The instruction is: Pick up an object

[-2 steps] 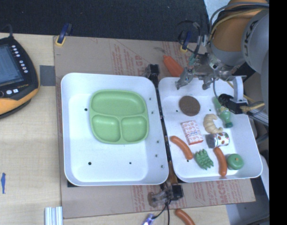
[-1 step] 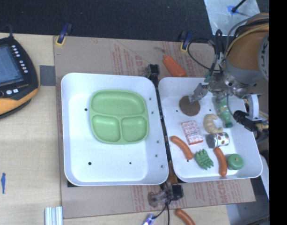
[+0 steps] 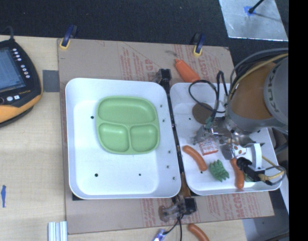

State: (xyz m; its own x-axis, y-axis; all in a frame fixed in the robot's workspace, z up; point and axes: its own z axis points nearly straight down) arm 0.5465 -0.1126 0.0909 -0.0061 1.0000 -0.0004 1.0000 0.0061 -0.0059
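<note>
Pincer (image 3: 210,134) hovers low in the right bin (image 3: 186,177), grip unreadable, and crowded sausage (image 3: 194,157) and green toy (image 3: 219,169) invite a miss.

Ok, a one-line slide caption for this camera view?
KUKA arm reaches over the right bin of toy food; a green divided plate sits in the left bin.

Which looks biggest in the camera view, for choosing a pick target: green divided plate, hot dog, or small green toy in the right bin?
1. green divided plate
2. hot dog
3. small green toy, though close to the hot dog in apparent size.
</note>
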